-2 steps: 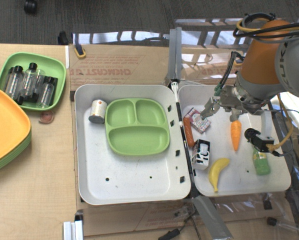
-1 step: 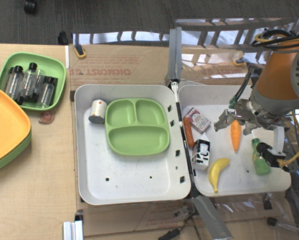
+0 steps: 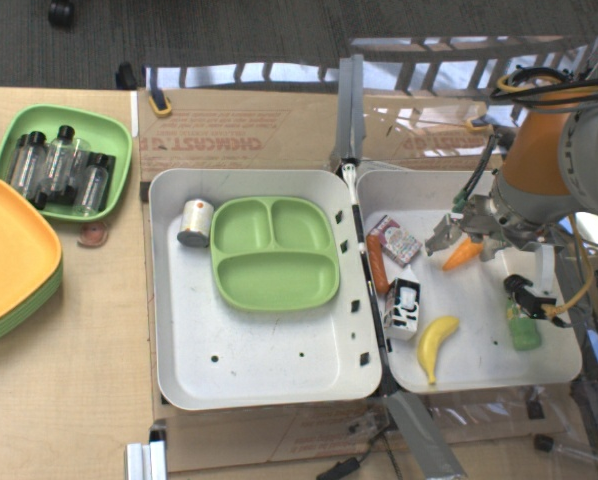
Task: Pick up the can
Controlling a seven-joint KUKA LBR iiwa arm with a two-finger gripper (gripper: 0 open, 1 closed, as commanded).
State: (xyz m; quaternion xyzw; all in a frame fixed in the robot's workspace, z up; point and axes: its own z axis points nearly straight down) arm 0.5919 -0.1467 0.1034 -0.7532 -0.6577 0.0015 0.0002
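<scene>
The can (image 3: 194, 222) lies on its side in the left bin (image 3: 249, 368), touching the upper left edge of the green divided plate (image 3: 275, 251). From the can, the end effector (image 3: 476, 236) is well off to the right, across the plate and the wall between the bins, low over the right bin (image 3: 479, 363). Cannot tell if it is apart or together; it holds nothing I can make out.

Counts: one can, one green plate, two bins. Right of the can in the right bin: one carrot (image 3: 461, 254) right at the end effector, one sausage-like red stick (image 3: 377, 264), one small red and white packet (image 3: 395, 241), one black and white box (image 3: 404, 306), one banana (image 3: 435, 343), one green bottle (image 3: 524, 324).

Left of the can on the tabletop (image 3: 69, 398): a green tray (image 3: 64, 163) holding four small bottles (image 3: 57, 172), and a stack of orange plates (image 3: 14, 263). Plate and bin wall sit between can and arm.
</scene>
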